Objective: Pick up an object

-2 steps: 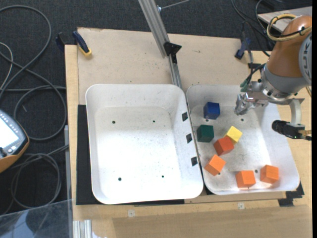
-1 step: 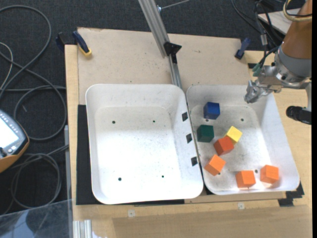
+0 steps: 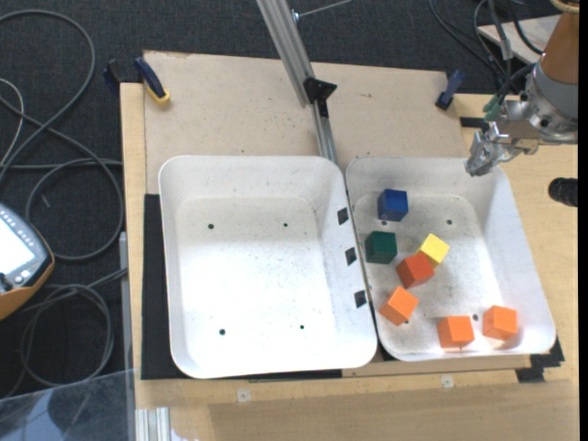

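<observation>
Camera view, right bin (image 3: 524, 246) holding seven blocks: four orange (image 3: 399, 305), one blue (image 3: 392, 204), one green (image 3: 381, 246), one yellow (image 3: 435, 248), gripper (image 3: 480, 164) above its far rim, fingers' state cannot be told.

I see two bins side by side on the bench (image 3: 230, 99), touching along their inner rims. All seven blocks lie in the right bin (image 3: 514, 237); the left bin (image 3: 184, 191) sits beside it. My gripper (image 3: 480, 162) hangs over the right bin's far rim, behind the blocks, perhaps just outside it.
</observation>
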Motion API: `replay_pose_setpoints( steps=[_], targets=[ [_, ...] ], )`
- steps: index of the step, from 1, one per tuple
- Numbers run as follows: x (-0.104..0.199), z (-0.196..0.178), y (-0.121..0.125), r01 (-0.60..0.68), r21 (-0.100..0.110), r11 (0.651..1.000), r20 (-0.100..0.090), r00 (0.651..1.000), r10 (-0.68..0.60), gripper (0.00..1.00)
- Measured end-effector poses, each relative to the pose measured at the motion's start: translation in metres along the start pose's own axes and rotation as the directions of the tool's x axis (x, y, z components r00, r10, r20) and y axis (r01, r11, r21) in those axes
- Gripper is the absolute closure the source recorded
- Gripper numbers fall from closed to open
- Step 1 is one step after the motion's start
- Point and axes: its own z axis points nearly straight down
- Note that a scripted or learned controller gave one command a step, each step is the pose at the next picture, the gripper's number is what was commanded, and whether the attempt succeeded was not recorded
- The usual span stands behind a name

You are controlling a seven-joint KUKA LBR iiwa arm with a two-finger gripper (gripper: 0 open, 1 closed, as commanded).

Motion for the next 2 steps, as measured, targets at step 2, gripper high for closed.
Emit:
replay_pose_setpoints(
  steps=[2],
  targets=[
    [0.106,0.023,-0.037,0.004,0.01,1.0,-0.005,1.0,-0.004,1.0]
  ],
)
